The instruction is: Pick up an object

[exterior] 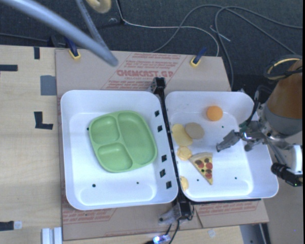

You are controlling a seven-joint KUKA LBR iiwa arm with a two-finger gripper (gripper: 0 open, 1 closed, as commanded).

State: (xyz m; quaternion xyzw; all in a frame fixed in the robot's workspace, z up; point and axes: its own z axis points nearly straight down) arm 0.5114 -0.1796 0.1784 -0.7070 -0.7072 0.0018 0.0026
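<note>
Gripper (229,142) poised over the right bin (244,187).
Nothing is seen held beside the pizza slice (203,165); jaw state cannot be told, perhaps apart.

- We are seeing an orange ball (214,113) sitting near the far wall of the right bin (244,188), apart from the other pieces.
- We are seeing a tan round disc (195,130) lying flat, touching a pale yellow round piece (180,134) on its left.
- We are noticing a small yellow piece (184,153) lying just below that pair.
- We are seeing a toy pizza slice (204,166) lying flat beside it, crust toward the far side, tip pointing at the near wall.
- We are spotting a small yellow bit (183,183) resting near the bin's near-left corner.
</note>
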